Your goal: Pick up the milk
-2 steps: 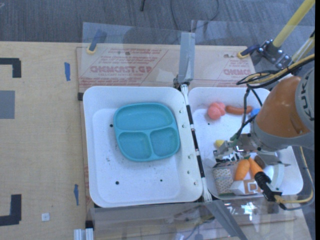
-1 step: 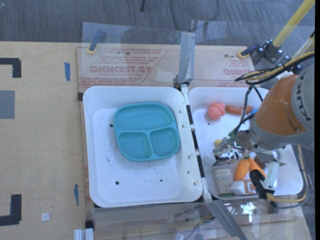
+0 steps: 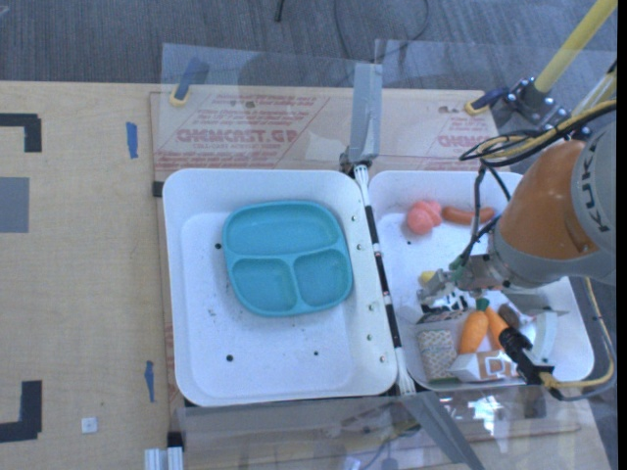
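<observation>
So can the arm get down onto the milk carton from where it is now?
Probably yes. The gripper hangs just above the milk carton in the right bin, but a carrot lies against the carton and may crowd a grasp.

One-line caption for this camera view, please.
Arm's tool low over right bin clutter near milk carton; teal divided plate in left bin.

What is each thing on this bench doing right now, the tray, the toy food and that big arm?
Teal tray: flat in the left bin, its three compartments bare.
Pink toy: lying loose in the right bin.
Sausage: lying beside the pink toy.
Carrot: lying among the clutter below the arm.
Milk carton: on its side at the near wall.
Arm: reaching low over the right bin.
</observation>
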Available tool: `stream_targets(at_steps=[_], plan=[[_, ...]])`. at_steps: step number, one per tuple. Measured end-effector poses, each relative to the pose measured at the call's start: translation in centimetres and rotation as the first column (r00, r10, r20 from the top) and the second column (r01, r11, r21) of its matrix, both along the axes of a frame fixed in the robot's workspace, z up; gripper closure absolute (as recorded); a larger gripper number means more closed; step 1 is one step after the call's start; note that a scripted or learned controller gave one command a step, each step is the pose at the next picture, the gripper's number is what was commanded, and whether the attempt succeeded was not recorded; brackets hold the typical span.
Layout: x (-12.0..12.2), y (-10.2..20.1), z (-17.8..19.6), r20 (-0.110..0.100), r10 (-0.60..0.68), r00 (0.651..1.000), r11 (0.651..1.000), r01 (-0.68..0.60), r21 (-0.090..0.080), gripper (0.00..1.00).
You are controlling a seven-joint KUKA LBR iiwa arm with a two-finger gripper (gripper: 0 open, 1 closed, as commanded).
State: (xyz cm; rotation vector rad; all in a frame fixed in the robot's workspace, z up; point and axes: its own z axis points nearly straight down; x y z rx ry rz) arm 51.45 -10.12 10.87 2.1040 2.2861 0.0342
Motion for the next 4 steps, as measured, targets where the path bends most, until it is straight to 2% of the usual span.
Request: stream_targets(at_steps=[1,2,3,4], plan=[[0.1,0.0,0.1,0.010,0.127,0.992,0.992,-0.127,-0.012,0.00],[1.1,-0.3,0.1,0.002,0.345,0.939,0.938,-0.345,-0.019,0.00],[1.5,-0.4,0.1,0.003,0.464,0.886,0.886,-0.464,-0.023,0.00],[0.2,-0.4,0.1,0.023,0.358,0.933,0.933,-0.358,-0.029,0.00]])
